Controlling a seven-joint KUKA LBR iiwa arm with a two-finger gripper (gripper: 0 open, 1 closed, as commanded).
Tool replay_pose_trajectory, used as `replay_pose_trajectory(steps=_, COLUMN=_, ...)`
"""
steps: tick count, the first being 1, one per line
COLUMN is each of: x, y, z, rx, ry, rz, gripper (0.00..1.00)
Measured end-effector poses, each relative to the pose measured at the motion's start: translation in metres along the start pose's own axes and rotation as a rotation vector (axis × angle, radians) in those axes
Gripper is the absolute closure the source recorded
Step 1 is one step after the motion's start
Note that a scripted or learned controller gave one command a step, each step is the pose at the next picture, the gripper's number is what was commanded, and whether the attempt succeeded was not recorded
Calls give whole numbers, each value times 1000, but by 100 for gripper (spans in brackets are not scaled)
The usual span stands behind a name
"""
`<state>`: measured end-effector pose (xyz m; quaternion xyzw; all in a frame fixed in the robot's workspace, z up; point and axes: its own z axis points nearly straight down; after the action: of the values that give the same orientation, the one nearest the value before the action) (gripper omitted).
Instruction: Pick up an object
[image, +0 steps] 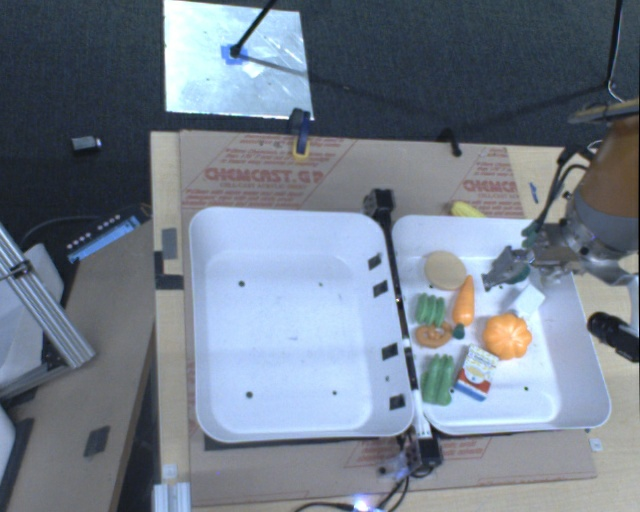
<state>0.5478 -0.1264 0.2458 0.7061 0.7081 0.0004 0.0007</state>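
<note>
Nearest in the right bin (575, 400), a small red & white box (478, 373) is seen by green beans (438, 379). Further back, an orange pumpkin (507, 336), a carrot (464, 300) & a tan bun (445, 269) are laid. The gripper (508, 270) is hung above, perhaps holding nothing; fingers can't be told apart or together.

Two bins (290, 240) (560, 400); one carrot (464, 298), one pumpkin (507, 336), one bun (445, 268), one carton (478, 373), two green bunches (430, 308) (438, 378) (vegetables, seemingly), one banana (466, 210).

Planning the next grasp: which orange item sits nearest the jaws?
The carrot, long and upright-looking beside the tan disc; the round pumpkin lies farther down the bin.
</note>
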Motion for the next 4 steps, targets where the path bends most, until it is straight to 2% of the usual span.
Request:
replay_pose_trajectory(steps=1, x=-77, y=-27, z=136, rx=12, ry=0, rz=9, gripper=0)
replay_pose_trajectory(steps=2, x=-13, y=-4, z=163, rx=1, ry=3, rz=-6, gripper=0)
replay_pose_trajectory(steps=3, x=38, y=54, z=161, rx=-5, ry=1, rz=-8, gripper=0)
replay_pose_trajectory(steps=4, x=107, y=52, z=103, rx=0, ry=9, rz=-2, gripper=0)
